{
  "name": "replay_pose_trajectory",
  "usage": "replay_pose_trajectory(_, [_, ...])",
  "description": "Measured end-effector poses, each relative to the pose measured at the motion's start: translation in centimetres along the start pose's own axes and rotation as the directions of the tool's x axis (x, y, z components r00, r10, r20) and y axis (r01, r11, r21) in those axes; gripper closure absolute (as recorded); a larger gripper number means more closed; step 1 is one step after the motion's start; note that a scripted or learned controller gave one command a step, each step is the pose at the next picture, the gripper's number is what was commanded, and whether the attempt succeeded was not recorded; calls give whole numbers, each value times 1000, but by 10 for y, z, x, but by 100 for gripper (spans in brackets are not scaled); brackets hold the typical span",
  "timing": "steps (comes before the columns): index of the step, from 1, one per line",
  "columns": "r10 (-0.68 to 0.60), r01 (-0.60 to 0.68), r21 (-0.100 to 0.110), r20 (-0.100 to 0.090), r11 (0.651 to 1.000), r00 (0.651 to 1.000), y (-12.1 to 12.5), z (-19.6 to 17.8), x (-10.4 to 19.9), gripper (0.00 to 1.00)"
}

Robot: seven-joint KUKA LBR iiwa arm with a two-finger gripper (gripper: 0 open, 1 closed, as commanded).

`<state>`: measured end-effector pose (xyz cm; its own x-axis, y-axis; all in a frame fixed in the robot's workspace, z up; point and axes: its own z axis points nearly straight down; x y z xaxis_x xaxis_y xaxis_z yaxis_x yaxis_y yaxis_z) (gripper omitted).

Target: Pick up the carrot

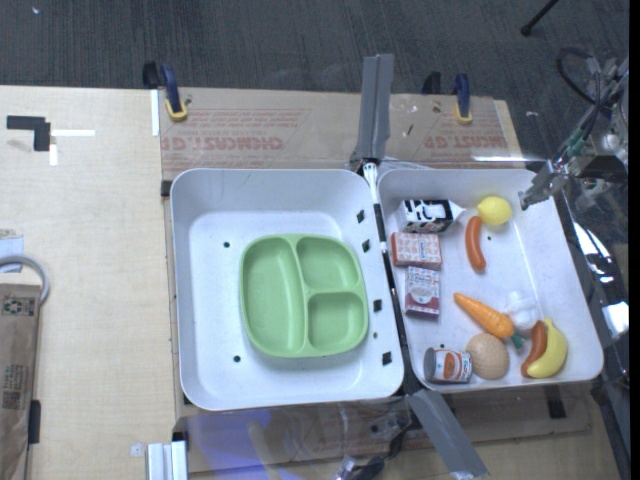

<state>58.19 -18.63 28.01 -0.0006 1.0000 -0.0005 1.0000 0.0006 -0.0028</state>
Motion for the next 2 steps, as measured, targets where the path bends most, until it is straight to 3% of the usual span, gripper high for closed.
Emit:
replay_pose_trajectory(1, [3, -3, 1, -1, 1000, 1000, -16, 133, 35, 0])
replay_pose_trajectory(2, [3, -3, 1, -2, 1000, 1000, -104, 185, 42, 0])
